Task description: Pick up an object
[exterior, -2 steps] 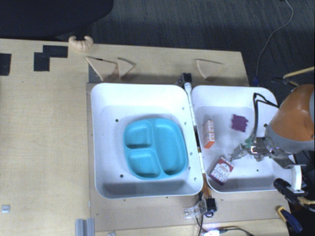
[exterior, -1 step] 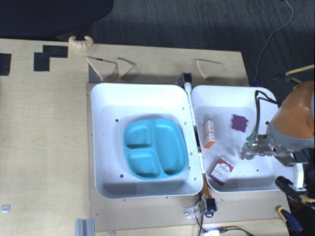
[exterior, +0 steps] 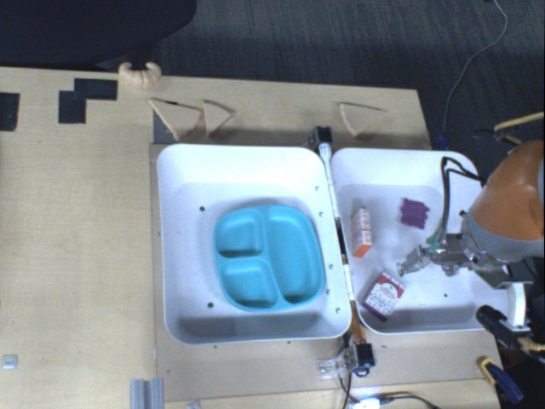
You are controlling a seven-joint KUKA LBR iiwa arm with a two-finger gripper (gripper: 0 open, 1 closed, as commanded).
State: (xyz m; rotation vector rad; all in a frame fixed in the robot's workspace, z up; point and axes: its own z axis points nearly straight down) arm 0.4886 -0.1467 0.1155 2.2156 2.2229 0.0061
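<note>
1. The two bins, the left one (exterior: 183, 254) and the right one (exterior: 451, 309), were white.
2. The divided tray (exterior: 268, 256) in the left bin was light blue.
3. The small block (exterior: 415, 212) at the far side of the right bin was purple.
4. The narrow box (exterior: 362, 231) was orange and white.
5. The packet (exterior: 383, 296) at the near side was red, white and dark.
6. The bench (exterior: 77, 254) was pale beige.
7. The arm (exterior: 515, 203) had an orange band over grey.

The arm (exterior: 515, 203) runs off the right edge; print on the small carton (exterior: 362, 230) is unreadable.
</note>
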